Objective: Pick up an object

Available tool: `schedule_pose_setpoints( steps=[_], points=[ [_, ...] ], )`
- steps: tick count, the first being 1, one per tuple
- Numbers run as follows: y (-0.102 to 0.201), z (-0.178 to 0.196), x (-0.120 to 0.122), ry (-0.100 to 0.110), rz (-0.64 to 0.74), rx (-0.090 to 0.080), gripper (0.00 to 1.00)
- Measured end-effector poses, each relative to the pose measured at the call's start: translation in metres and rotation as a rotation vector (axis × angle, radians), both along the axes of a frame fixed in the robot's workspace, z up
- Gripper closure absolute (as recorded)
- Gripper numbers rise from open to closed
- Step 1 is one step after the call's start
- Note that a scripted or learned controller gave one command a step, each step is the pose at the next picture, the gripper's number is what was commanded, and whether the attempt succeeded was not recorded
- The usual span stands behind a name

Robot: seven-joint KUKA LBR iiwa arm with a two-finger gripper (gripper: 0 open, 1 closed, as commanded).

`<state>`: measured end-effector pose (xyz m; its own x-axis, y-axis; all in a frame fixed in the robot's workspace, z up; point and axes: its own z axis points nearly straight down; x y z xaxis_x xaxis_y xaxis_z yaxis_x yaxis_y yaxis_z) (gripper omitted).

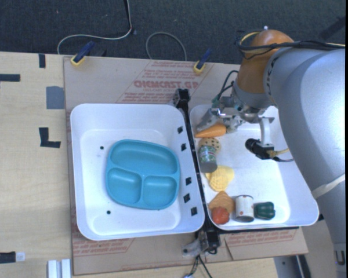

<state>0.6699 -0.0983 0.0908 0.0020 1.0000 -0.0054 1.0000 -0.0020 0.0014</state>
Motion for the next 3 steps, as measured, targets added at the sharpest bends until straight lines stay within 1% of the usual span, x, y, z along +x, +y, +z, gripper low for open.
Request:
schedule_pose_setpoints(
  steps=[1,2,3],
  points=[
    [0.0004,0.0000,0.0000,0.000,0.000,-0.001,0.00],
    [0.0004,0.0002,-0.0020,-0.005,0.001,-0.001,0.00],
    [0.0006,-0.0001,0.0000,0.000,0.000,-0.001,0.00]
  ],
)
